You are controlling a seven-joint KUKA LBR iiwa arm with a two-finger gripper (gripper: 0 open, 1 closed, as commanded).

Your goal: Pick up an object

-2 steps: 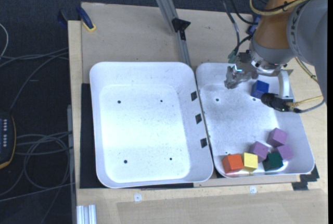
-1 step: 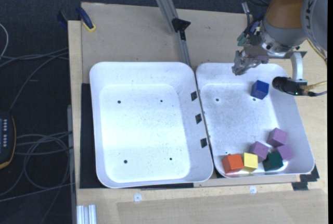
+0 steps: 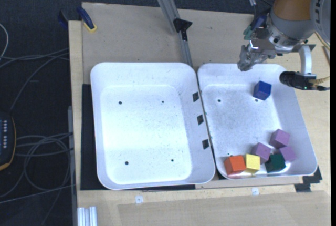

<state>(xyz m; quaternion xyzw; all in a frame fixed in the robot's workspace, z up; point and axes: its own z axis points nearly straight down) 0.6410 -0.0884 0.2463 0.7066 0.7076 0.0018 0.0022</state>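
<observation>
My gripper (image 3: 246, 63) hangs over the back rim of the right bin (image 3: 231, 130), high above its floor. Its fingertips look close together with nothing between them. A blue cube (image 3: 262, 90) rests in the back part of the right bin, just right of and in front of the gripper. Along the bin's front right corner lie an orange block (image 3: 235, 164), a yellow block (image 3: 253, 162), a dark green block (image 3: 274, 162) and three purple blocks (image 3: 279, 138).
The left bin (image 3: 142, 125) sits beside the right one, joined by black clips (image 3: 200, 119). A slanted metal pole (image 3: 167, 1) crosses the bench behind the bins. A black cylinder (image 3: 294, 79) sticks out over the right bin's right rim.
</observation>
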